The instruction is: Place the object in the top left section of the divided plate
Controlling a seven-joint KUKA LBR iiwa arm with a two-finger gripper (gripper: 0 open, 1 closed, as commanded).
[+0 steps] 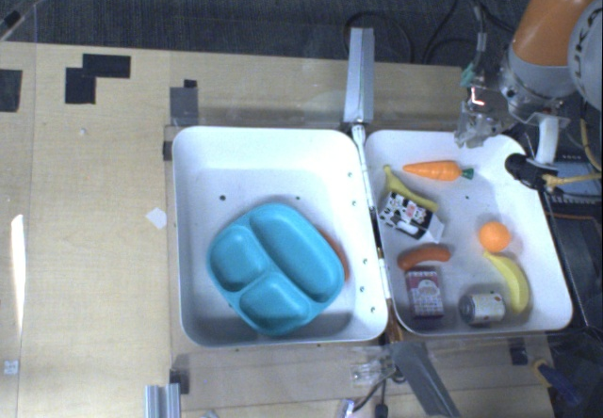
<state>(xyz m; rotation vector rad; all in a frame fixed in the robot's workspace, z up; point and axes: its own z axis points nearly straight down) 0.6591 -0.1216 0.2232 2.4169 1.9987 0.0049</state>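
Observation:
A blue divided plate [275, 266] with three sections lies in the left bin [217, 162], tilted toward the bin's front. My gripper [474, 127] hangs above the back edge of the right bin [546, 247], just up and right of an orange carrot [434, 170]. Nothing shows under the gripper. The grey arm with its orange band [556, 7] comes in from the upper right.
The right bin also holds a small yellow-green banana [408, 190], a printed packet [405, 213], an orange ball [494, 236], a yellow banana [512, 280], a sausage [424, 256], a red can [426, 295] and a silver can [483, 307]. An orange edge [336, 254] peeks out from under the plate.

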